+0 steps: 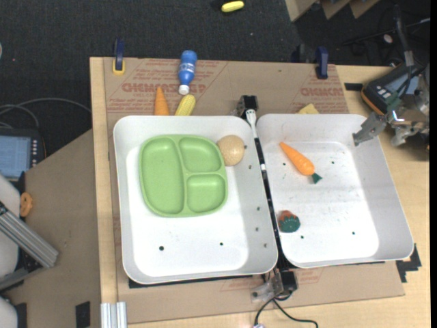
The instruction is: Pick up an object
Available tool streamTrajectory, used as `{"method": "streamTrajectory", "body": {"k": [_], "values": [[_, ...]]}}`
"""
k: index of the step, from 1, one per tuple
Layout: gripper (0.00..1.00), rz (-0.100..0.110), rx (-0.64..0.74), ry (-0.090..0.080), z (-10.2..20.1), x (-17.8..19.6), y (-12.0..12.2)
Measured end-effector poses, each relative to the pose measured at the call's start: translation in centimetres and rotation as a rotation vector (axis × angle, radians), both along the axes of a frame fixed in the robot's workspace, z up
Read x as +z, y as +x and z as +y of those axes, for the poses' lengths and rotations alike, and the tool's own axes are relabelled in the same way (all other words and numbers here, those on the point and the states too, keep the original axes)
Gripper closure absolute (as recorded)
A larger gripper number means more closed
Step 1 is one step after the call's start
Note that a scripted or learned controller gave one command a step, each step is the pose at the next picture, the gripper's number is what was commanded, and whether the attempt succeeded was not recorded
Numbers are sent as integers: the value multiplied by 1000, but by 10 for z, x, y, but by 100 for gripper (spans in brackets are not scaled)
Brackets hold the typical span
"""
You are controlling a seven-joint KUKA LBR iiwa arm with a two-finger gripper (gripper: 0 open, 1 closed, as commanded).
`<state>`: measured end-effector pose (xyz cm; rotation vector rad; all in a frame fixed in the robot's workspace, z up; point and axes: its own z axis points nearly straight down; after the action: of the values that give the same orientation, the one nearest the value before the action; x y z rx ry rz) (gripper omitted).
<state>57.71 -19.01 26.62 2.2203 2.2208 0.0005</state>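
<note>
On the bare board above the left shallow white bin (136,251) lie a small orange cone-shaped toy (160,102), a yellow corn-like plastic piece (185,104) and a blue-capped white toy bottle (186,70). All are outside the working area, so they are probably strays rather than targets. Inside that bin sits a pale green three-compartment plastic plate (183,175), with a round tan ball-like object (231,149) resting against its upper right corner, near the bin wall. Across the divide, the right white bin (382,238) holds an orange toy carrot with a green tip (298,158) lying slantwise in its upper half, and a small red-and-green toy piece (289,222) close to its left wall. The grey two-finger gripper (365,132) hangs over this bin's upper right rim, well apart from both. Whether it is wide or narrow I cannot tell, and nothing is visibly in it. Being nearest, the carrot seems the likeliest pick.
</note>
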Motion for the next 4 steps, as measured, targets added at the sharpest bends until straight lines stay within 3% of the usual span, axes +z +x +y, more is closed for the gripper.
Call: {"method": "streamTrajectory", "body": {"k": [1, 2, 3, 4], "values": [[0, 15, 1, 6, 34, -145, -15], [0, -3, 6, 1, 89, -163, 39], [100, -6, 1, -2, 85, -150, 38], [0, -3, 0, -1, 85, -152, 37]]}}
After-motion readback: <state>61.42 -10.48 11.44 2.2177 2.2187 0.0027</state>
